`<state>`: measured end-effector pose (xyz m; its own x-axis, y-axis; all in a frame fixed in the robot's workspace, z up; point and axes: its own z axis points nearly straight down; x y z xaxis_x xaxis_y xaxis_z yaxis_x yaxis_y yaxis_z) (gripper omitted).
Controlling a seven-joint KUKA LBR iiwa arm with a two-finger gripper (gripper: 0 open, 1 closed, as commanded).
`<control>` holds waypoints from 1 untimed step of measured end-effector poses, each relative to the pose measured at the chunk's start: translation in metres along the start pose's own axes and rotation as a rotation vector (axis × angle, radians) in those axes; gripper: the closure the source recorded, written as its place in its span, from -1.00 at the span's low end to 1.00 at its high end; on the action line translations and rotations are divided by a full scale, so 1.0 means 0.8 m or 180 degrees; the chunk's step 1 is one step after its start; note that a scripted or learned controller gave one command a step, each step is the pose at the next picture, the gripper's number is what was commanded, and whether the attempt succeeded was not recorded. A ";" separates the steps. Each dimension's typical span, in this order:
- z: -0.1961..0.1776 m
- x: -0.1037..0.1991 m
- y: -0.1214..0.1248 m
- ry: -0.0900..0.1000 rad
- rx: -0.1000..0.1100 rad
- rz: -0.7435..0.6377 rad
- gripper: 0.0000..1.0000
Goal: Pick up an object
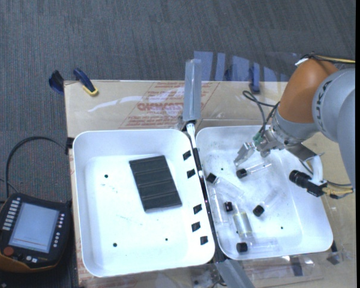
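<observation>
The right white bin (312,233) holds several small clear vials with black caps. One vial (255,169) lies just below my gripper (247,153), which hangs low over the bin's far part, slightly left of its middle. Other vials lie at the left side (219,183), in the middle (265,203), lower down (242,222) and by the near wall (257,245). Nothing shows held in the gripper. A dark grey ribbed slab (155,183) lies flat in the left bin (90,221).
Black clips (196,209) line the wall between the bins. A metal post (192,95) stands behind that wall. Blue clamps (84,81) sit on the cardboard behind the bins. A teach pendant (30,228) rests at the lower left. The arm's cables (309,183) overhang the right bin's right side.
</observation>
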<state>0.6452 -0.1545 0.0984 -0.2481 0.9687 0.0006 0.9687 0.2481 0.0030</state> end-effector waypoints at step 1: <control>0.012 -0.011 -0.078 0.0001 0.0010 -0.0059 -1.00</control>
<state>0.5871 -0.1788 0.0883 -0.2660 0.9640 0.0010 0.9640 0.2660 0.0000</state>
